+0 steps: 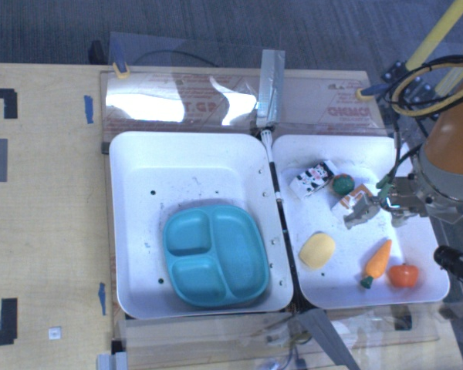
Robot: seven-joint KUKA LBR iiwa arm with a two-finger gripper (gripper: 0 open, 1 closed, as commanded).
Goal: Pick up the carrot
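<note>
Carrot (377, 260) lies in the right bin (428, 295) beside a tomato (403, 275); hand (364, 210) state unclear.

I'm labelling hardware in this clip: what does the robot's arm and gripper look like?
The arm is grey with a rounded orange band above the wrist. Black and yellow cables loop beside it. The gripper is a small grey metal assembly with dark fittings.

One camera hangs above the bench (46, 230), looking down at a slant from its front edge toward the back. It stands far enough off to take in both bins, the left bin (131, 160) and right bin (424, 284), edge to edge.
</note>
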